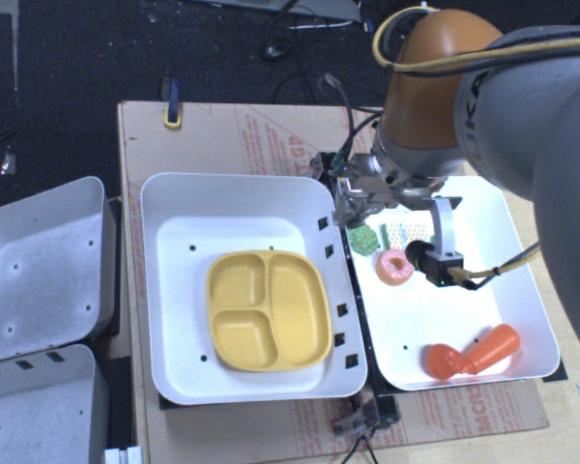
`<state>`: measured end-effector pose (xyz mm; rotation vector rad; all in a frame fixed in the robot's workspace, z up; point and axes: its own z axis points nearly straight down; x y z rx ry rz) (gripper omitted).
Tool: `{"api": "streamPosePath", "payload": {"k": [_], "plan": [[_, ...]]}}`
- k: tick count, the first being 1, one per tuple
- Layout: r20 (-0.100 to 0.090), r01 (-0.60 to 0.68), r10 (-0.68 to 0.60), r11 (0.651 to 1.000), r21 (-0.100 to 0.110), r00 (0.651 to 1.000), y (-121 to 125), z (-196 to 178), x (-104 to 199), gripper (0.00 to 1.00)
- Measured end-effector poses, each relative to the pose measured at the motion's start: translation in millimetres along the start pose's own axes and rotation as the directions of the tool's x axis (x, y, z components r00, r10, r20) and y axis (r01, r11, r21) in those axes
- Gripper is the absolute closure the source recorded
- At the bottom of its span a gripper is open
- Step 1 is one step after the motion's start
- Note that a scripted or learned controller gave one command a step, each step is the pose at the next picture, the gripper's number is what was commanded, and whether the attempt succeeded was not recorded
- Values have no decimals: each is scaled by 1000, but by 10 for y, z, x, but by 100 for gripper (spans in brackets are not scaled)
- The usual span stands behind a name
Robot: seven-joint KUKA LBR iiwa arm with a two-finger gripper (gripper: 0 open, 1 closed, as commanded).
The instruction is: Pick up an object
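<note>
My gripper hangs over the far left corner of the right bin, close to the wall between the two bins. Just below it lies a small green object. A pink donut rests beside the green object on its near right. A pale item with coloured dots lies partly under the wrist. An orange bottle-shaped object sits near the front of the right bin. No object is visible in the gripper.
The left bin holds a yellow divided plate in its middle. The bench extends behind the bins, with a blue and yellow clamp at its far left edge.
</note>
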<state>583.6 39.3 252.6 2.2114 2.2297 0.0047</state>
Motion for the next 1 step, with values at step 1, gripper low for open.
{"api": "streamPosePath", "payload": {"k": [1], "plan": [[1,-1,1,1000,-1,1000,244,12,468,100]]}}
